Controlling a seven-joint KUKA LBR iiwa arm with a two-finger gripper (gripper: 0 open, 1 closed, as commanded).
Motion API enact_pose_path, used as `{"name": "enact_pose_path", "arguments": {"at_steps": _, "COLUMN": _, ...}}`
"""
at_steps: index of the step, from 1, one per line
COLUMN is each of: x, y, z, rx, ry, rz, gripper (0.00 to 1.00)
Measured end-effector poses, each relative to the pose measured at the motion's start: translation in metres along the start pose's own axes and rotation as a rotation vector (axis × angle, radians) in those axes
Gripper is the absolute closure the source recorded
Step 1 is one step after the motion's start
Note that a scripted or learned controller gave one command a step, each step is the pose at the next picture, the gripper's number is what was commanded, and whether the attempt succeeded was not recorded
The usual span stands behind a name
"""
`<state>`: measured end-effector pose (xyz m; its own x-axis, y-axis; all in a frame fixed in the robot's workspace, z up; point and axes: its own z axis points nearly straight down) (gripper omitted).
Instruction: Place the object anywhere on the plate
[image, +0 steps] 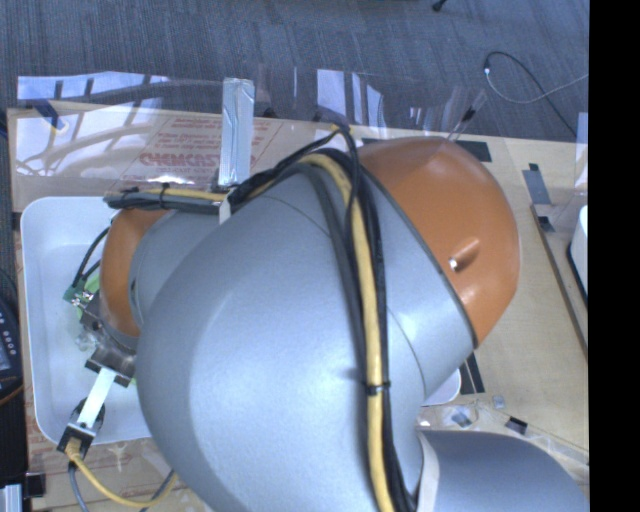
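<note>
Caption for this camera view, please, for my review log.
Grey KUKA arm with orange band looms over the left white bin, blocking most of the bench.

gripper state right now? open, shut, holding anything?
Gripper: cannot be told. The arm leans over the left bin and covers its own tip.

A grey arm (290, 370) with an orange band (450, 240) carries black and yellow cables (362, 290). At left, a white bin (40, 300); the bench (520, 300) is pale tan.
</note>
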<state>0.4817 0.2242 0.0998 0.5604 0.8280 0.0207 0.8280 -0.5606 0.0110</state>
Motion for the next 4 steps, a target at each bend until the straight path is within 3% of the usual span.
{"name": "enact_pose_path", "arguments": {"at_steps": 1, "x": 0.008, "y": 0.007, "z": -0.073, "rx": 0.012, "ry": -0.011, "rz": 0.469, "gripper": 0.0}}
{"name": "enact_pose_path", "arguments": {"at_steps": 2, "x": 0.009, "y": 0.028, "z": -0.147, "rx": 0.0, "ry": -0.022, "rz": 0.768, "gripper": 0.0}}
{"name": "enact_pose_path", "arguments": {"at_steps": 3, "x": 0.01, "y": 0.028, "z": -0.156, "rx": -0.005, "ry": -0.021, "rz": 0.762, "gripper": 1.0}}
{"name": "enact_pose_path", "arguments": {"at_steps": 4, "x": 0.004, "y": 0.161, "z": -0.174, "rx": 0.003, "ry": -0.028, "rz": 0.738, "gripper": 1.0}}
